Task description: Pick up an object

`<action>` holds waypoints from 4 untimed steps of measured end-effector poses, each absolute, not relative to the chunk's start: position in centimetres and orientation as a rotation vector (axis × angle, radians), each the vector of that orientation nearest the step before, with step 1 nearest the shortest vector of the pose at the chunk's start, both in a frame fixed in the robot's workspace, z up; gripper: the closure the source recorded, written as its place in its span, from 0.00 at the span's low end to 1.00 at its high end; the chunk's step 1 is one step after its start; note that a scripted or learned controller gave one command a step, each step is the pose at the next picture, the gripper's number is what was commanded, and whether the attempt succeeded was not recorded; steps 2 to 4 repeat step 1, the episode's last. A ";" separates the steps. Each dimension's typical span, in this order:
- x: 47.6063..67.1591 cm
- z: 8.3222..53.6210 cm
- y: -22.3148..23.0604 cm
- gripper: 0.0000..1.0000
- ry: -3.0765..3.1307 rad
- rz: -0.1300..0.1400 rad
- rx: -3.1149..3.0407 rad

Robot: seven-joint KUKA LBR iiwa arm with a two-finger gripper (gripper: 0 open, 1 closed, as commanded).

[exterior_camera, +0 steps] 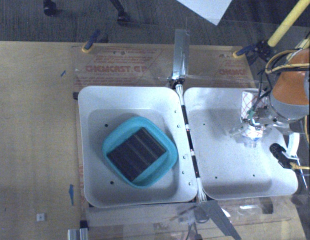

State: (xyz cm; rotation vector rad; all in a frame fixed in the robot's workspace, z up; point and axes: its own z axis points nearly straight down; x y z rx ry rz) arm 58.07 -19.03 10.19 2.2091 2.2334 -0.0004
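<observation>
Two white bins on the desk, the arm reaching into the right one.

In the left bin (90,104) we see a teal, rounded-square container (140,151) lying turned at an angle, with a dark ribbed slab inside it. The right bin (220,179) holds a small clear, crinkled object (249,132) near its right wall; the rest of its smooth floor lies open. The claw (256,123) sits right over that object; we cannot tell whether it grips it. The desk (30,134) is plain wood, bare to the left.
</observation>
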 end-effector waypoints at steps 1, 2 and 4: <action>59.1 17.4 -12.4 1.00 2.550 0.001 1.828; 59.1 17.4 -12.4 1.00 2.550 0.001 1.828; 59.1 17.4 -12.4 1.00 2.550 0.001 1.828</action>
